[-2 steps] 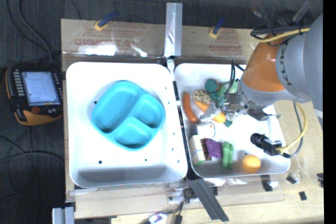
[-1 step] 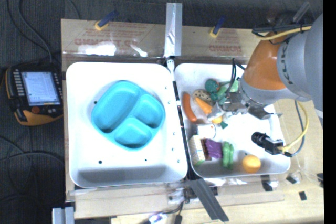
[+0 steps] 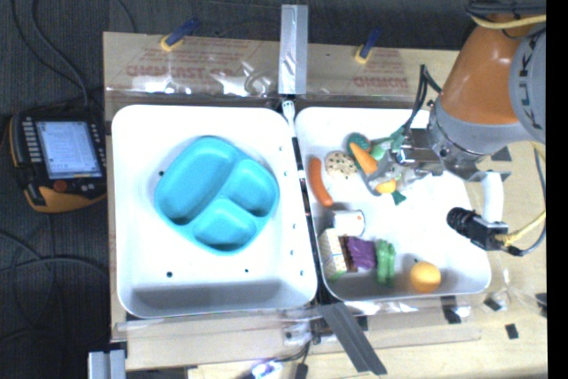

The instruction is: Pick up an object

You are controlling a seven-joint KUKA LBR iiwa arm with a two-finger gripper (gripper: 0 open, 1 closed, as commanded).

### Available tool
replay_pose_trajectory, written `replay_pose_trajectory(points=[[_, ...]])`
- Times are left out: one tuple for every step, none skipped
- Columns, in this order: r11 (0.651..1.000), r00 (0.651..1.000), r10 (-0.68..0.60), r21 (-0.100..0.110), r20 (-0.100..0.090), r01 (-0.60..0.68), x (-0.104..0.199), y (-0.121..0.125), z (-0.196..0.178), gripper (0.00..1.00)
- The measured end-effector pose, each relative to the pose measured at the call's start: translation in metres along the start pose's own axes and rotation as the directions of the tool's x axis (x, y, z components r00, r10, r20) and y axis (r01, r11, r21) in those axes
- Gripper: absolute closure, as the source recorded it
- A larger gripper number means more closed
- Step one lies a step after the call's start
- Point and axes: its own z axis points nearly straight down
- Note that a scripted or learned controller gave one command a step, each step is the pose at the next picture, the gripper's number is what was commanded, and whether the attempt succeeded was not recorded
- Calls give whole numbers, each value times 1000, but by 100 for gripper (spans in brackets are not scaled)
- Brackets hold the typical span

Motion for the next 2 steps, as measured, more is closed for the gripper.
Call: replay_pose_trajectory(points=[[1000, 1000, 0, 0, 0, 0, 0, 0, 0, 0], [967, 967, -257, 0, 1, 257, -45, 68, 64, 0]])
